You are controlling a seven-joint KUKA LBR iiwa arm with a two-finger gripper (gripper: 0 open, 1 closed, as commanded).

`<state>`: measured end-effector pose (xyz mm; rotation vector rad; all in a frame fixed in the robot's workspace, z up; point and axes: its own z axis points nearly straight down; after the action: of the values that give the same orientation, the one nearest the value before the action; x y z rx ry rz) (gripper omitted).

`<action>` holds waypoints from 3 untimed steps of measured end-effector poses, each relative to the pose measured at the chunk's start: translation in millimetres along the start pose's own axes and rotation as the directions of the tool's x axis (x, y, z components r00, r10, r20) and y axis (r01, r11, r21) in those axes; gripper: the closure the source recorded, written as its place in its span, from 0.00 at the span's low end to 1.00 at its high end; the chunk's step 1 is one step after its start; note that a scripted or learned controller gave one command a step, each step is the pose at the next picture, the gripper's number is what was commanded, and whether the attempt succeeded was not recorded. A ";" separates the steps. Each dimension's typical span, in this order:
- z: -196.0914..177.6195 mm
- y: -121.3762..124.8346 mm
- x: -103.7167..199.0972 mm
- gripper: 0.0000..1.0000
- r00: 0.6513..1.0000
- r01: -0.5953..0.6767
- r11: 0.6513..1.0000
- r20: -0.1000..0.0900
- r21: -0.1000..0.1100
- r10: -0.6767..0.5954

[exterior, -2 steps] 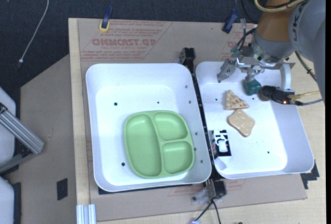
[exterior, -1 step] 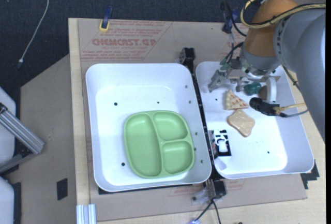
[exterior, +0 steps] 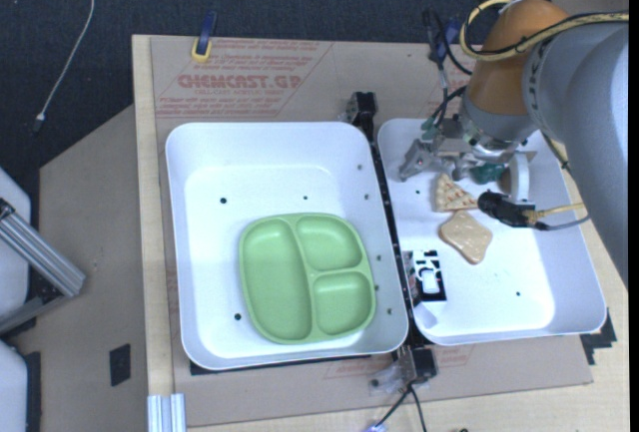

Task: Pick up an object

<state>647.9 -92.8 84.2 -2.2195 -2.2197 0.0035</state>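
Cardboard (exterior: 250,81) covers the counter under both white bins. Nearest in the left bin (exterior: 190,220) lies a green divided plate (exterior: 305,277) with three compartments, flat on the floor. In the right bin (exterior: 519,310), a tan toast-shaped piece (exterior: 466,236) lies near the middle; just beyond it sits a waffle-patterned cracker (exterior: 449,193), apart from it. Above the bin's far end hangs the grey arm's jaws (exterior: 469,161); whether they stand apart or together cannot be told, and nothing shows between them.
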 end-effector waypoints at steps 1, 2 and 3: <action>-11.5 0.8 0.0 1.00 1.000 0.000 1.000 0.000 -0.003 0.000; -70.8 -6.8 -0.6 1.00 1.000 -0.001 1.000 0.001 -0.008 0.001; -125.0 -5.5 -0.7 1.00 1.000 0.001 1.000 0.001 -0.010 -0.001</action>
<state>642.9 -93.5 209.2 -2.2243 -2.2263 -0.0061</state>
